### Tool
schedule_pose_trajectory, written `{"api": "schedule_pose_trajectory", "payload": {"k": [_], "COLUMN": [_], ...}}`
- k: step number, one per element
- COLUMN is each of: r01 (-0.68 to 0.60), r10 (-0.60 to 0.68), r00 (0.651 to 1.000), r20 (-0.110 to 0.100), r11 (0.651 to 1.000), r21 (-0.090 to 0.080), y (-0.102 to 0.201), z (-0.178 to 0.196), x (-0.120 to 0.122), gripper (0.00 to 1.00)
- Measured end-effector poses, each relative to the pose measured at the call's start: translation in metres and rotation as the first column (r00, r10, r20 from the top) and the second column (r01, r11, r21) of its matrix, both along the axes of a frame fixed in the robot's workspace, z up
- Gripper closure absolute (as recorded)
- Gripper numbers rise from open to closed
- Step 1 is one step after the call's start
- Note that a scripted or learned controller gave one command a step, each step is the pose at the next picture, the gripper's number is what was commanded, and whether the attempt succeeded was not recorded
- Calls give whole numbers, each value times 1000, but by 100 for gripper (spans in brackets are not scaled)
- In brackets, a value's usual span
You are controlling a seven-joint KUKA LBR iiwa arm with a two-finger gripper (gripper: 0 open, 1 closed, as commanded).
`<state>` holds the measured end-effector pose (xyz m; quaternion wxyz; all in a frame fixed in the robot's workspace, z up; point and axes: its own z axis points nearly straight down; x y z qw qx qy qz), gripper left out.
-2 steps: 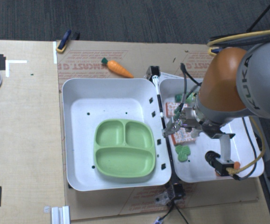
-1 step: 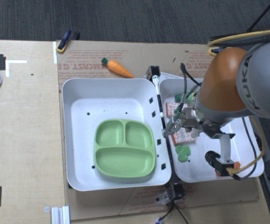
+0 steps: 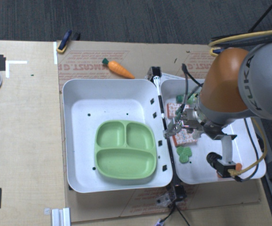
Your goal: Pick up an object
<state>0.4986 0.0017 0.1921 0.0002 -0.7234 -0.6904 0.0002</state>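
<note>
Gripper: we cannot tell its state; the arm hides much of the right bin. Left bin holds green tray, margins free.

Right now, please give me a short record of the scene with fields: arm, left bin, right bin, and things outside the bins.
arm: grey KUKA arm with orange band, reaching over the right bin
gripper: low over the right bin's left side, near a red-and-white packet
left bin: holds a green divided plate
right bin: holds the packet, a small green toy
outside bins: toy carrot on the cardboard behind the left bin
</note>
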Motion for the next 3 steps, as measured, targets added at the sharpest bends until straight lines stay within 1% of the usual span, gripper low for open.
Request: {"api": "schedule_pose_trajectory", "payload": {"k": [2, 3], "r01": [0, 222], "r10": [0, -222], "r00": [1000, 975], "r20": [0, 5], "r11": [1000, 975], "r21": [0, 0], "y": [0, -105], "z": [0, -97], "x": [0, 19], "gripper": [0, 0]}}
